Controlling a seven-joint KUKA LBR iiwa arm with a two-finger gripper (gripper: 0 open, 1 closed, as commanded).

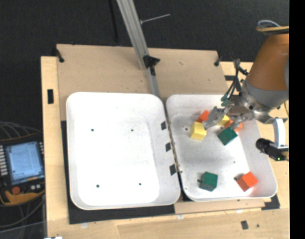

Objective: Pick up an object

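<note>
Left white plastic bin (pixel 77 148) at frame centre-left. Right white bin (pixel 192 190) held a yellow cube (pixel 198 131), dark green cube (pixel 208 180), orange-red cube (pixel 246 181) and green block (pixel 227 136). Gripper (pixel 218 120) hovered just beside the yellow cube; grip state unreadable.

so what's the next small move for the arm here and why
Probably a short drop straight down with a slight shift toward the yellow block. The gripper hangs over the cluster in the right bin, with the yellow block at its left, an orange block behind and a green block beside it. No block is seen held.
</note>
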